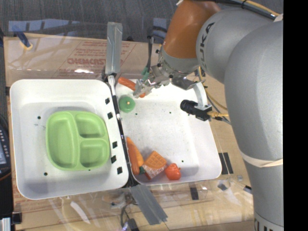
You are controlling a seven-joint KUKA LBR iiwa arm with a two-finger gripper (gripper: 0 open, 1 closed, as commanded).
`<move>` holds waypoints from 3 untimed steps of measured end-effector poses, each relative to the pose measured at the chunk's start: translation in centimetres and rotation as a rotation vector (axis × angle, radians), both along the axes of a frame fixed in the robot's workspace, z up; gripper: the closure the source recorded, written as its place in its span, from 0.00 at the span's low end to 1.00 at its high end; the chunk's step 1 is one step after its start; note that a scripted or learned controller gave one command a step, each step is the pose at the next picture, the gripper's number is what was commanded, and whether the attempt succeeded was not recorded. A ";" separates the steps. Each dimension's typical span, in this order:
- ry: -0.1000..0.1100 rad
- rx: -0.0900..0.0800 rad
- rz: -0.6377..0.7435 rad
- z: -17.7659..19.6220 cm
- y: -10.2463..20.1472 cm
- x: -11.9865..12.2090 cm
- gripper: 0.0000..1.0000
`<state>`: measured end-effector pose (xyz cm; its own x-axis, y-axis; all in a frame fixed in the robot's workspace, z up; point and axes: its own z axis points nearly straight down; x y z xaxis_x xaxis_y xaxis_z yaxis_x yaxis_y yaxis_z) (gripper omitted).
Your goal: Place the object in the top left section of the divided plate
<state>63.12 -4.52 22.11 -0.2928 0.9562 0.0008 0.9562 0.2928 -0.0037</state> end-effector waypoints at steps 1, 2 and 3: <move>0.002 0.000 -0.153 -3.1 6.5 -1.8 1.00; 0.002 0.000 -0.154 -3.0 6.5 -1.8 0.00; -0.007 0.000 -0.182 9.7 2.9 0.3 0.00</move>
